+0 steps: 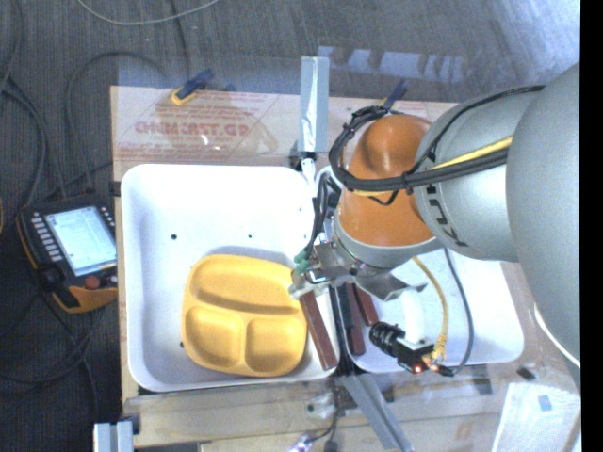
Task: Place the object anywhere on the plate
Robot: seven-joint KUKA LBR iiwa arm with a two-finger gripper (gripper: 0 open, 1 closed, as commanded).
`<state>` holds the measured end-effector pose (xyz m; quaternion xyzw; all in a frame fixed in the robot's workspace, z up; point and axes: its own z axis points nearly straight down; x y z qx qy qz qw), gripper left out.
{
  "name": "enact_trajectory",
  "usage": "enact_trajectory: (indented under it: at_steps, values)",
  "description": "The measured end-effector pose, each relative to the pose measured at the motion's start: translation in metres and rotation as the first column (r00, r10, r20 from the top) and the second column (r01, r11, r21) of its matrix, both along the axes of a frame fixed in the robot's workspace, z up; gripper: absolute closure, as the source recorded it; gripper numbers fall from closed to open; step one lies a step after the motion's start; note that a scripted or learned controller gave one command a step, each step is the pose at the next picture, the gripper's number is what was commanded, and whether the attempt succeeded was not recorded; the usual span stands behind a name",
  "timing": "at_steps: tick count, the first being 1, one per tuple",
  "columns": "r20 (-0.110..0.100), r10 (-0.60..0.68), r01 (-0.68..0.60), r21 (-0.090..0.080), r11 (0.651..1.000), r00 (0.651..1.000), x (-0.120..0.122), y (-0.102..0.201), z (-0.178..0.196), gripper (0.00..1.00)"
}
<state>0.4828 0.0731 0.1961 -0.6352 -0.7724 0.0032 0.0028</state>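
Here I am, reaching in from the right, my arm point(490, 177) bulking over the right bin point(490, 347) and my gripper point(332, 332) pointing down right at the wall where the two bins meet. The two long dark fingers point(320, 332) run side by side toward the near edge of the bench, with a narrow slot between them. I see nothing in that slot, so I call it empty-handed and nearly closed, though the view is steep and I would not swear to more than that.

The plate point(245, 316) is the yellow one with compartments, lying flat in the near right part of the left bin point(179, 215). It sits just beside my fingers, on the left as the camera sees it, its right rim almost touching the nearer finger. Its long axis runs slightly aslant, from far left to near right, with the one wide compartment on the far side and the two smaller ones on the near side.

As for the object I am meant to set down, I cannot pick it out; my wrist covers much of the right bin. So my judgement: the placing is not done, and the plate lies only a short sidestep away across the wall.
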Motion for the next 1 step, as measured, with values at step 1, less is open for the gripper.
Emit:
enact_trajectory:
  at_steps: [1]
  values:
    - [0.001,-0.001,0.001,0.0,1.0,1.0,0.0002,-0.0002,0.0002,0.0]
